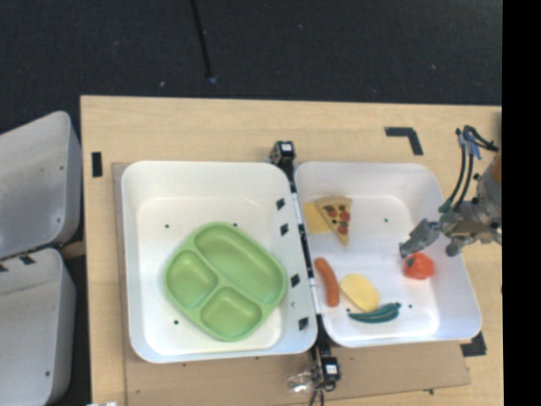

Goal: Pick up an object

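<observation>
Grey metal fingers [420, 239] of your gripper [435, 239] reach in from the right over the right-hand bin [372, 180], spread apart with nothing between them; one finger slants down to the left, the other sits nearer the bin's right wall. Just below them lies a small glossy red tomato [418, 266], round and close to the fingers, though you cannot tell from this angle whether they touch it. Dark cables [463, 163] loop up from the wrist at the frame's right edge. Across the same bin you have a wedge of toy pizza [331, 216], yellow with red dots, near the dividing wall; a smooth orange sausage [328, 281] lying lengthwise beside that wall; a pale yellow, rounded lump [360, 292] just right of the sausage; and a curved green chilli pepper [376, 314] below the lump, near the front wall. In the left-hand bin [144, 193] rests a lime-green plastic plate [224, 280], divided into three compartments and turned at a slant. Both bins are shallow, white and round-cornered, sitting on a pale wooden bench [211, 125].
</observation>
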Robot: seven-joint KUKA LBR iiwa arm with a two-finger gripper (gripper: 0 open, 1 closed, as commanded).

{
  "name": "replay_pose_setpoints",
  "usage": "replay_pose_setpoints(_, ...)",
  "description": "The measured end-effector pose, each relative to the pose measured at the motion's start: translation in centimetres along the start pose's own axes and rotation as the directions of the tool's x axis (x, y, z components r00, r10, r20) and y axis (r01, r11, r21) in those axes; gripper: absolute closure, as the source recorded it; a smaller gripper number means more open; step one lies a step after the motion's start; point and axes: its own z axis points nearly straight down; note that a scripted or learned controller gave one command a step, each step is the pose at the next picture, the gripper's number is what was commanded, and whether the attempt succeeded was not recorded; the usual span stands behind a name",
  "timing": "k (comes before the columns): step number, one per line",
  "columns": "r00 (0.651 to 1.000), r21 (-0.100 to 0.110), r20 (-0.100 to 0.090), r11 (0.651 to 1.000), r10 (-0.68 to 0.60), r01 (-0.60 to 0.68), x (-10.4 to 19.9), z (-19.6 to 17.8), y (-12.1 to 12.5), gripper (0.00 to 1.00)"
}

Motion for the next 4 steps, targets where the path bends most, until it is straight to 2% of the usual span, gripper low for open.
replay_pose_setpoints(1, 1.000, -0.012, 0.003, 1.000, -0.003, 0.003, 0.0, -0.6, 0.2, 0.00)
replay_pose_setpoints(2, 1.000, -0.007, 0.002, 1.000, -0.002, 0.002, 0.4, 3.9, 0.7, 0.00)
replay_pose_setpoints(4, 1.000, -0.007, 0.002, 1.000, 0.000, 0.000, 0.2, 15.3, 1.2, 0.00)
